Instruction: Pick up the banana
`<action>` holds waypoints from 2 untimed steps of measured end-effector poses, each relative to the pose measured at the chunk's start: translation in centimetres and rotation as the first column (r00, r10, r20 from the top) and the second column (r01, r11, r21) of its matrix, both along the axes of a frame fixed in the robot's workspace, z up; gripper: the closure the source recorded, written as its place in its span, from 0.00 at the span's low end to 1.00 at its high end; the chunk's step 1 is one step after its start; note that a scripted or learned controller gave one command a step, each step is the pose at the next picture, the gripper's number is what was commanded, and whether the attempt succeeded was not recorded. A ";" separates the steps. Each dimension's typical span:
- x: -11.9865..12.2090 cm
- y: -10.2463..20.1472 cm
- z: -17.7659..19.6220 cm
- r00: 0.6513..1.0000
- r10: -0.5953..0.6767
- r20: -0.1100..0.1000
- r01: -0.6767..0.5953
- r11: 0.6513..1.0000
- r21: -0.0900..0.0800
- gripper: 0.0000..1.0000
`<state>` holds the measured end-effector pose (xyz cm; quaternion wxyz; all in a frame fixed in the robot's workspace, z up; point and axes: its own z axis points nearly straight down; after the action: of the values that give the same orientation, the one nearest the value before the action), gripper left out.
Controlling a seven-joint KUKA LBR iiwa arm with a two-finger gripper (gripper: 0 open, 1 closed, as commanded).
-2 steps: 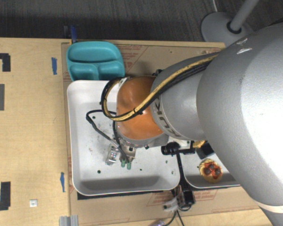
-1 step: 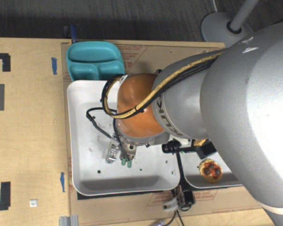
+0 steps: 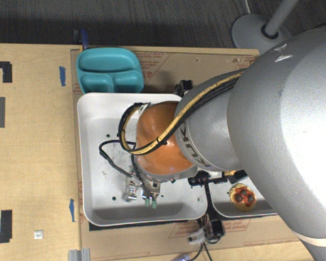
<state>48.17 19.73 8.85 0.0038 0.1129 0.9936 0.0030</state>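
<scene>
Grey arm (image 3: 282, 140) overhangs left bin (image 3: 92, 162); gripper (image 3: 143, 193) low inside.

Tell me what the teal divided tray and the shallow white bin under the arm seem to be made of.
Teal divided tray: likely moulded plastic, matte; rounded edges, uniform colour. Shallow white bin: probably plastic too, smooth, slightly glossy, with rounded corners and dark scuffs on its floor.
</scene>
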 end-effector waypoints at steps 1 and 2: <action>0.1 0.1 1.0 1.000 -0.001 0.003 0.001 1.000 0.002 1.00; 0.1 0.1 1.0 1.000 -0.001 0.003 0.001 1.000 0.002 0.00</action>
<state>48.23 19.78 9.83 0.0050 0.1135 0.9935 0.0041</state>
